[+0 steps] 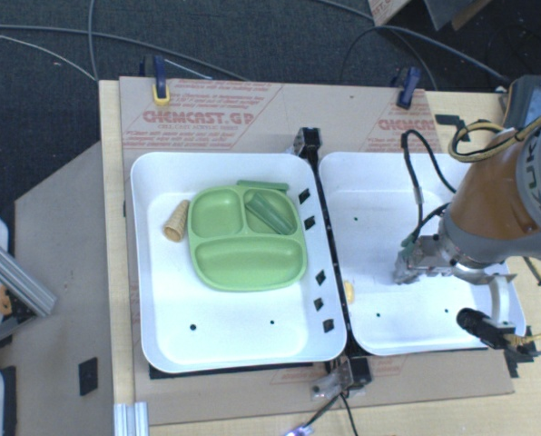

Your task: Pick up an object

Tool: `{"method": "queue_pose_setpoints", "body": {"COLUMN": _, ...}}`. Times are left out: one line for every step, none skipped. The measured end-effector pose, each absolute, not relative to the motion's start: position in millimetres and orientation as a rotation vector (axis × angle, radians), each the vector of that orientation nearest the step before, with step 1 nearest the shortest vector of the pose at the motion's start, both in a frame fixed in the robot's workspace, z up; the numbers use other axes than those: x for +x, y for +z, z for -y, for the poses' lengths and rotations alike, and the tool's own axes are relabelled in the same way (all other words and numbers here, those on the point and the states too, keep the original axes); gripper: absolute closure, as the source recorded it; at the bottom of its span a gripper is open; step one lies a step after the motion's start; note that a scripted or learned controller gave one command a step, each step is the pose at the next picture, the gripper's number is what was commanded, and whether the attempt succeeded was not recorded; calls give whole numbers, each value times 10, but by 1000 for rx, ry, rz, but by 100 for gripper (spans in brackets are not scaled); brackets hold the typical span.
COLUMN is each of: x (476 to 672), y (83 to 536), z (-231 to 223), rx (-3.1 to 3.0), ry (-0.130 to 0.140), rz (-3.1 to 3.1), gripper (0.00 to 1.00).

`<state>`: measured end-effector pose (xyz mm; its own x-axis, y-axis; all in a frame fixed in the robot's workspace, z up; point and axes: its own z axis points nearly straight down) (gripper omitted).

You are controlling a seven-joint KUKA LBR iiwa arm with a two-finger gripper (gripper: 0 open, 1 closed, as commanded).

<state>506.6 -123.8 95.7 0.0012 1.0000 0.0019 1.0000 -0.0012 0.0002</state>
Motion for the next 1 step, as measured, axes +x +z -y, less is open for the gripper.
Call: {"method": "queue_pose_setpoints", "body": {"x": 5006, "y": 1411, "z": 1223, "rx": -2223, "ry": -3, "rz": 2224, "gripper": 100}}
